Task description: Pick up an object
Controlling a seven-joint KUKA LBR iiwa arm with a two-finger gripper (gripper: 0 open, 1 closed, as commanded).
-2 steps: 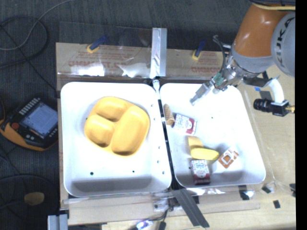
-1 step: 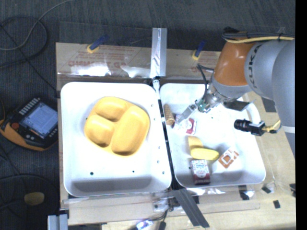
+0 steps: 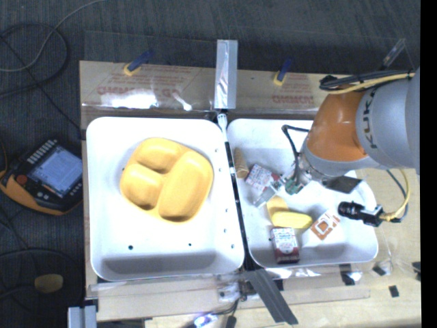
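Observation:
My gripper (image 3: 294,183) hangs low in the right bin (image 3: 355,251), under the grey arm with its orange band (image 3: 338,135). Its tip is just right of a crinkled silver and red packet (image 3: 258,178) and just above a yellow banana-shaped toy (image 3: 288,217). Nothing shows between its tips. A dark red packet with a white label (image 3: 285,244) lies near the bin's front wall. To the right of the toy lies a small orange and white packet (image 3: 326,225). A brown cork-like cylinder (image 3: 240,161) rests against the bin's left wall.
The left bin (image 3: 102,251) holds a big yellow three-lobed soft object (image 3: 166,178) in its middle. A ridge (image 3: 232,183) divides the two bins. A handheld controller (image 3: 48,176) lies on the floor at the left.

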